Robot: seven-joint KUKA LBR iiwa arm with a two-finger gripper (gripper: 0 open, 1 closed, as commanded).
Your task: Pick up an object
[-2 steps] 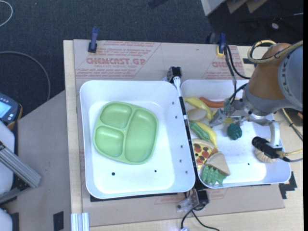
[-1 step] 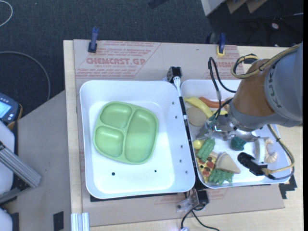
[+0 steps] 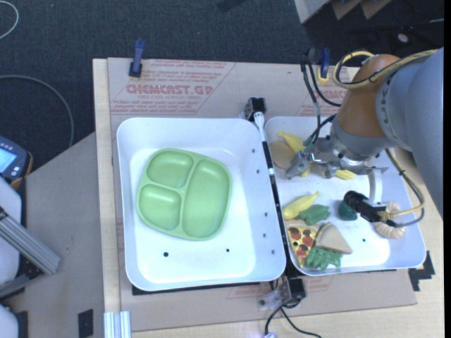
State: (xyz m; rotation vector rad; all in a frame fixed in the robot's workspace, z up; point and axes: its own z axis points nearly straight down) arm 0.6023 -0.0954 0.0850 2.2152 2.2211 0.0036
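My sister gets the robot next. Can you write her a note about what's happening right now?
End effector: low in the right bin, near its upper left, by a yellow toy. Nothing seen held.
Right bin: toy food, including a pizza slice, a sandwich wedge, green pieces and another yellow piece.
Left bin: a green divided plate.
Done: no pick seen.
Left: grab and lift one object.

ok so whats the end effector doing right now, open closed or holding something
End effector: low over the right bin, next to the yellow toy; whether it is open, closed or holding anything cannot be told.
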